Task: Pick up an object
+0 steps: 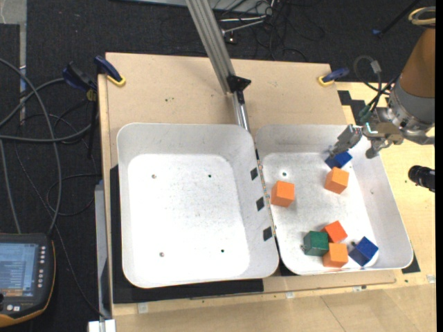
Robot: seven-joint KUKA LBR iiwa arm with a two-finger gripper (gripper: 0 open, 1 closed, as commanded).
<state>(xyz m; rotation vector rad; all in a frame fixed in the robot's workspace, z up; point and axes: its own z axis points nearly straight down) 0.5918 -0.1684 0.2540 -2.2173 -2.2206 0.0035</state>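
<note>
1. Camera view: the gripper (363,141) hangs over the upper right part of the right bin (393,206), its two fingers spread apart with nothing between them.
2. A blue cube (339,160) lies just below the left finger (344,142), tilted so one corner points toward the bin's far rim; whether they touch cannot be told. Being a cube, it has no clear long axis.
3. An orange cube (337,180) sits just beside it, nearer the camera.
4. Another orange cube (282,193) rests near the bin's left wall.
5. At the near edge, a green block (316,243), two orange cubes (336,231) (336,254) and a second blue cube (363,250) cluster together.
6. The left bin (131,185) lies alongside.
</note>
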